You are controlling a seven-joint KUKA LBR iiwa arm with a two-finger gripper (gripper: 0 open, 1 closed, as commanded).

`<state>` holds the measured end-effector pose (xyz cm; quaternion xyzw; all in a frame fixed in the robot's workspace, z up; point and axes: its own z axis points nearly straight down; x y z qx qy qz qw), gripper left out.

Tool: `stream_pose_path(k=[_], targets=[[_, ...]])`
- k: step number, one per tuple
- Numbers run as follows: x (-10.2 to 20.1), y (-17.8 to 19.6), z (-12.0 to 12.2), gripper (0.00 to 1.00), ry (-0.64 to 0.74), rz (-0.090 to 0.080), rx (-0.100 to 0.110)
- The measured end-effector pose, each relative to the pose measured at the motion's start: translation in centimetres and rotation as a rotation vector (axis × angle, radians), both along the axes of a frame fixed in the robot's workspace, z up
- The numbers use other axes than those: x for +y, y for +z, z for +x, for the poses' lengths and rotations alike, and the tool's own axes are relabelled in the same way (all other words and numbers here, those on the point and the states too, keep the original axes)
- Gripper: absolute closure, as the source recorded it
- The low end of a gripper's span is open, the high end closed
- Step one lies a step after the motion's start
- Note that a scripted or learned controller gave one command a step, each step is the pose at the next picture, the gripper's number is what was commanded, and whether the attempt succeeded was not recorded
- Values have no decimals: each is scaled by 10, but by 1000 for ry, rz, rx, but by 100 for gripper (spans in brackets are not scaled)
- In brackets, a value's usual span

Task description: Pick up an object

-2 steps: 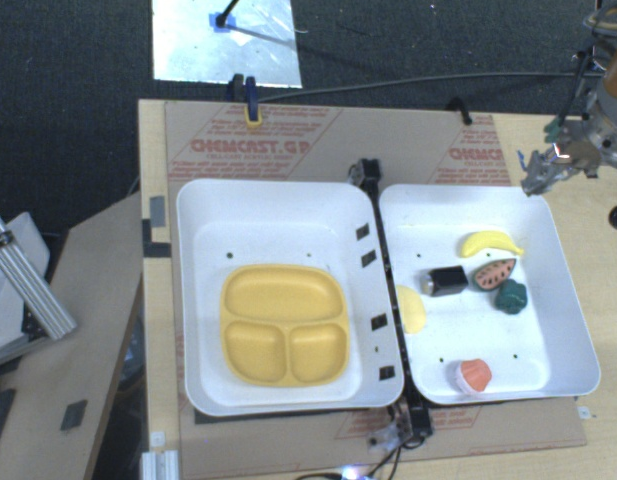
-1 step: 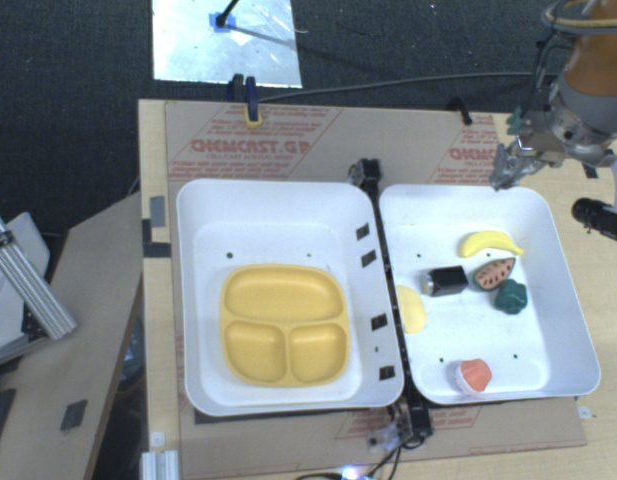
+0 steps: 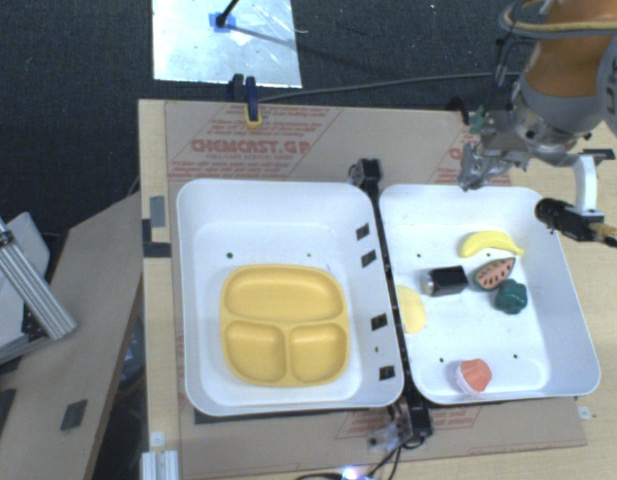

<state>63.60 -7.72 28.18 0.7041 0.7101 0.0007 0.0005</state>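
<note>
The hand (image 3: 472, 176) hovers over the far edge of the right bin (image 3: 548, 298); its state cannot be told. The banana (image 3: 490, 243), the nearest object, lies just beyond it toward the bin's middle, long axis running left-right, beside a watermelon slice (image 3: 494, 271).

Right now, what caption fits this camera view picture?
Arm hangs over the right bin's far edge; toy banana waits inside, yellow tray sits left.
</note>
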Motion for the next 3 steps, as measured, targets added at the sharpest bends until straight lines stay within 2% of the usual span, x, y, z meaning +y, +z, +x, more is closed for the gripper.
stream_pose_path(k=[1,2,3], targets=[[45,-18,2,100,0,1,0],[91,-20,4,100,0,1,-1],[150,-25,8,100,1,1,-1]])
